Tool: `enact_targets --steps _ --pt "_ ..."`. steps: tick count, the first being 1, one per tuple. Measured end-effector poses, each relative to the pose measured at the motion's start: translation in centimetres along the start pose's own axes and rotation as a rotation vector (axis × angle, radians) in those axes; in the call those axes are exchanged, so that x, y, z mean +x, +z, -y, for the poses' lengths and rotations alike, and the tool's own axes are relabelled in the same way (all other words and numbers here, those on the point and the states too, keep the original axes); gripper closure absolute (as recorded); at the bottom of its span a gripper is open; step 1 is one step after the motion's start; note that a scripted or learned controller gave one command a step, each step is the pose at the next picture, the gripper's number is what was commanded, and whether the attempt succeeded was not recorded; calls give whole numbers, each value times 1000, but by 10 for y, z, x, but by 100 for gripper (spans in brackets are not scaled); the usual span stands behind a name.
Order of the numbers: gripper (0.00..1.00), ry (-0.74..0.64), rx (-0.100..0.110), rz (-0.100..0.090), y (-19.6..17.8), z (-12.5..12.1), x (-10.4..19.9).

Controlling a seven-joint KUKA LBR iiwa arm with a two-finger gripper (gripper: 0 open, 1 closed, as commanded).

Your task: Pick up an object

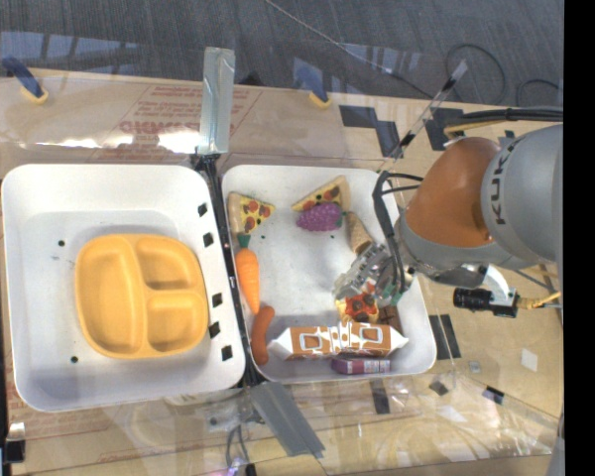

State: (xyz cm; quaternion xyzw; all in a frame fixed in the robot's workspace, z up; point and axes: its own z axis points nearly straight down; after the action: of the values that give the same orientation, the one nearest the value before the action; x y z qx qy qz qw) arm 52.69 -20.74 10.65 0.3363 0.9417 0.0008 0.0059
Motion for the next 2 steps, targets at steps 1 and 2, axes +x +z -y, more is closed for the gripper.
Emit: enact_targets --steps 1,2 --pt "100 137 6 -14 15 -59 36" --pt "100 322 0 -1 -160 -110 29"
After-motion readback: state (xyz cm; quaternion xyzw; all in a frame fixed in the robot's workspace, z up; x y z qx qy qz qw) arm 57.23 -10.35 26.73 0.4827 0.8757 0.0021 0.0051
